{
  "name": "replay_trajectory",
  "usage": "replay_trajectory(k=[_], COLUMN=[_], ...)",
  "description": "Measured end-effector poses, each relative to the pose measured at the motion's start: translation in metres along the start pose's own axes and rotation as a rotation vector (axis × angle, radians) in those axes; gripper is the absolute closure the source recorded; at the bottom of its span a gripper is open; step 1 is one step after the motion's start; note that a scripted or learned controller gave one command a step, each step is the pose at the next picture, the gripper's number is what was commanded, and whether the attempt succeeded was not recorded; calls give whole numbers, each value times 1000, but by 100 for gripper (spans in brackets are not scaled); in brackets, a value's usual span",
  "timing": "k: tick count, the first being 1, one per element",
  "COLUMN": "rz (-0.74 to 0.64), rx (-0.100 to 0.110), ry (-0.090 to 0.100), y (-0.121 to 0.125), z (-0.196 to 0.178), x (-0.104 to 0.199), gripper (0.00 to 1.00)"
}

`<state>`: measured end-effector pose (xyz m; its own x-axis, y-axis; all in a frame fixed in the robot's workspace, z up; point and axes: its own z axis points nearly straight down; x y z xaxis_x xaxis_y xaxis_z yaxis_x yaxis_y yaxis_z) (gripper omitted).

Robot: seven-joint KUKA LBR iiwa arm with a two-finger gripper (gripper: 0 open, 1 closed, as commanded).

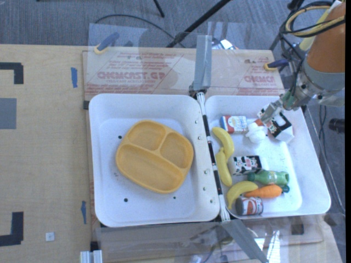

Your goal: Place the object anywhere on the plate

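Note:
A yellow divided plate (154, 155) lies in the left bin (104, 163) with nothing on it. My gripper (267, 114) hangs over the back of the right bin (307, 169), tilted down to the left. Just below its tip lie a white rounded object (255, 132) and a black, red and white item (281, 127). A small red and white carton (236, 124) sits just left of the tip. I see nothing held in the gripper.
The right bin also holds three bananas (224, 140) (224, 169) (241, 190), a black and white carton (245, 163), a green bottle (269, 177), a carrot (266, 191) and a can (251, 205). A raised divider (204, 147) separates the bins.

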<state>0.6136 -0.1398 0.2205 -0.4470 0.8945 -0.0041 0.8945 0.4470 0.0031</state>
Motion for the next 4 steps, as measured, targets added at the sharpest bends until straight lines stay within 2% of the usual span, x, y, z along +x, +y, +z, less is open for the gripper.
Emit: replay_trajectory(k=[1, 2, 3, 4], rz=[-47, -219, -273, -566], rx=[-2, -3, 2, -3], ry=[1, 1, 5, 3], y=[92, 117, 141, 151], z=[-11, -47, 0, -28], x=[74, 140, 207, 305], gripper=[100, 100, 100, 100])
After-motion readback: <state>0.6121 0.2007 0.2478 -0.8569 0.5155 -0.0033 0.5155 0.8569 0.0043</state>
